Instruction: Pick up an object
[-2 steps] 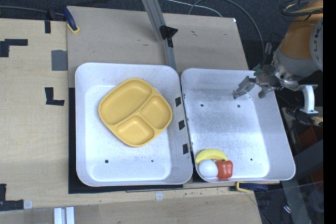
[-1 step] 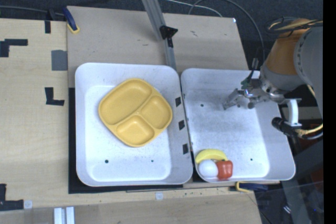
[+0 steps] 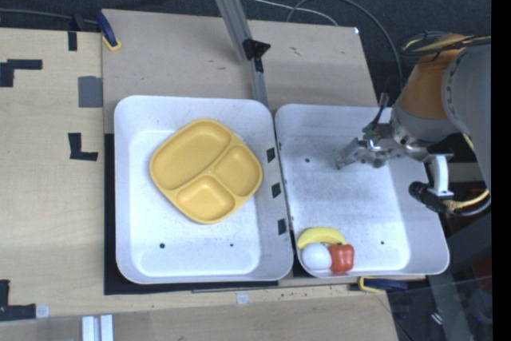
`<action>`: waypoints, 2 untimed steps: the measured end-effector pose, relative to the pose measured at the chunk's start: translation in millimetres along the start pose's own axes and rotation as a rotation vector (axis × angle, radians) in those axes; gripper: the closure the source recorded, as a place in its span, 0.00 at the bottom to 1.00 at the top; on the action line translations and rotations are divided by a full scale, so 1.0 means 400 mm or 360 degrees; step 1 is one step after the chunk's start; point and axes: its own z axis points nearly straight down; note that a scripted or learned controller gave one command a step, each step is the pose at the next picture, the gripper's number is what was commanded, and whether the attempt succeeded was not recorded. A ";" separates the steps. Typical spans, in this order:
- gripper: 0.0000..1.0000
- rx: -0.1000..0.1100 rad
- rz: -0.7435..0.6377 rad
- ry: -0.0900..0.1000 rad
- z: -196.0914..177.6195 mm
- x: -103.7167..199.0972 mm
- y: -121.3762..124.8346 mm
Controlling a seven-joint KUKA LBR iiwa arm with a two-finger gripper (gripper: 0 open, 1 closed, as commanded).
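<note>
A yellow divided plate (image 3: pixel 206 169) lies in the left bin (image 3: pixel 128 196). In the right bin (image 3: pixel 415 243), at its near left corner, a yellow banana-shaped toy (image 3: pixel 321 235), a white egg-like ball (image 3: pixel 317 256) and a small red pepper toy (image 3: pixel 342 257) huddle together. My gripper (image 3: pixel 345 161) hangs over the upper middle of the right bin, pointing left, well above and behind the three toys. Nothing shows between its fingers.
The grey arm with its orange band (image 3: pixel 423 88) comes in over the right bin's right side. A metal bar (image 3: pixel 227 0) runs down from the top to the gap between the bins. A cable (image 3: pixel 343 12) loops behind the bench.
</note>
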 end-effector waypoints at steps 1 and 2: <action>1.00 0.0001 -0.0002 0.0001 -0.026 0.001 0.000; 1.00 -0.0012 0.0002 0.0000 -0.184 0.010 0.005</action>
